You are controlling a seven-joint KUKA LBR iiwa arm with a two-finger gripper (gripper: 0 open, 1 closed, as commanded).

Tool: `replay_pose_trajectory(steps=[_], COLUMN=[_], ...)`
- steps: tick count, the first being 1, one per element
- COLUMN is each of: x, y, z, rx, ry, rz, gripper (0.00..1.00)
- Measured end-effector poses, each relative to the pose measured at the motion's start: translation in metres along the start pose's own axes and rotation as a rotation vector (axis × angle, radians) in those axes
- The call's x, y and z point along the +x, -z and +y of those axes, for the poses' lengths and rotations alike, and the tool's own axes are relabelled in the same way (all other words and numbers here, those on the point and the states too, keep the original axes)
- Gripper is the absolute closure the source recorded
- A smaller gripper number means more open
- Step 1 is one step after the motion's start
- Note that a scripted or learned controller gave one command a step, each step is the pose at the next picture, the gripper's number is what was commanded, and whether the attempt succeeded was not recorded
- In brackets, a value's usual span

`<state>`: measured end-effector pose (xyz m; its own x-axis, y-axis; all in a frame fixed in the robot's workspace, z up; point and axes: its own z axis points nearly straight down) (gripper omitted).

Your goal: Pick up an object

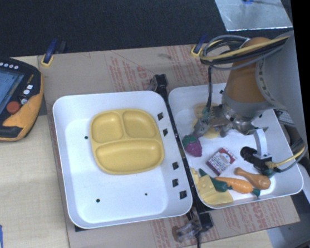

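At the front of the right bin (pixel 281 189) lies a pale yellow wedge that looks like toy cheese (pixel 211 191). A toy carrot (pixel 234 183), orange with a green end, lies partly on top of it. Just beside the carrot is an orange-brown piece (pixel 253 175) shaped like a drumstick. A little farther back sits a small red and white packet (pixel 220 161). To its left, near the wall between the bins, is a purple toy fruit with a green top (pixel 192 144). All these things are packed close together, so there is not much room around any one of them.

The gripper (pixel 206 124) is low in the back part of the right bin, just above the purple fruit. It is dark and blurry, so it is not possible to tell if the claw is wide, narrow or holding something. The grey arm (pixel 263 87) with its orange band and black cables covers the back right part of the bin.

The left bin (pixel 81 208) holds a yellow plate with three sections (pixel 127 140). It lies flat, toward the back.

Both bins sit on brown cardboard (pixel 120 69) on a light wooden bench (pixel 19 204). At the far left rests a control tablet with an orange and black case (pixel 3 94). Behind the bench the floor is dark.
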<state>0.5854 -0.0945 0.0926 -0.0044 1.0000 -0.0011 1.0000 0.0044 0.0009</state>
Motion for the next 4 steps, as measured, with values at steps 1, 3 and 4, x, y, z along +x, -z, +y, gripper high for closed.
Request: replay_pose_trajectory(steps=[1, 3, 4], x=[0.0, 0.077, 0.027], y=[0.01, 0.108, 0.099], z=[-0.001, -0.049, 0.027], rx=[0.005, 0.007, -0.003], ry=[0.002, 0.005, -0.003], rz=[0.001, 0.003, -0.002], gripper=[1.0, 1.0, 1.0])
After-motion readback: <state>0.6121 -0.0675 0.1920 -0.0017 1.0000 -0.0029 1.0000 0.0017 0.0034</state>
